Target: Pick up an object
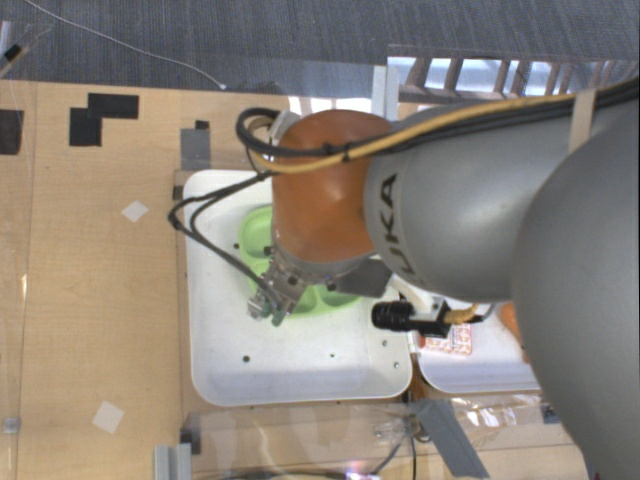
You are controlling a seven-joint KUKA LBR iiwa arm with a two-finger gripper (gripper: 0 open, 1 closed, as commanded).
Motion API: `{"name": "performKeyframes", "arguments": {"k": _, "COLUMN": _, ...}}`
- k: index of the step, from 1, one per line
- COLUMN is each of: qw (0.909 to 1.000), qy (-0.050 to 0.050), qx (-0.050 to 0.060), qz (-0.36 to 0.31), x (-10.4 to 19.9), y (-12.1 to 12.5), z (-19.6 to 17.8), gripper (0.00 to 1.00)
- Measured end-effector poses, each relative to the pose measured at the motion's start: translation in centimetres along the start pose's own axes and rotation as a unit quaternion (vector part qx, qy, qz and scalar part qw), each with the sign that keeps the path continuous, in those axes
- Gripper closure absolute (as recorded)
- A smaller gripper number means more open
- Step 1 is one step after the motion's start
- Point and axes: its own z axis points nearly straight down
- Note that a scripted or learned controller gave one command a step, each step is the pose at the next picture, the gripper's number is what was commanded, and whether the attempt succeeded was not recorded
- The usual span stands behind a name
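The grey arm with its orange band (325,188) reaches from the right over the left white bin (230,368). My gripper (272,306) hangs low over the bin's middle, right at the edge of a bright green object (256,231) that lies in the bin and is largely hidden under the wrist. The arm's bulk covers most of the right bin (480,373), where a small red-and-white patterned item (447,341) lies near the near-left corner.
Black cables (215,243) loop from the wrist over the left bin's far-left part. An orange object (509,319) peeks out beside the arm in the right bin. The wooden bench (90,298) spreads to the left, with black markers at the back.
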Motion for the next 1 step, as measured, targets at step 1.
{"name": "performKeyframes", "arguments": {"k": 1, "qw": 0.9854, "qy": -0.002, "qx": -0.002, "qz": -0.17, "x": -0.5, "y": -0.44, "z": -3.49, "gripper": 1.0}}
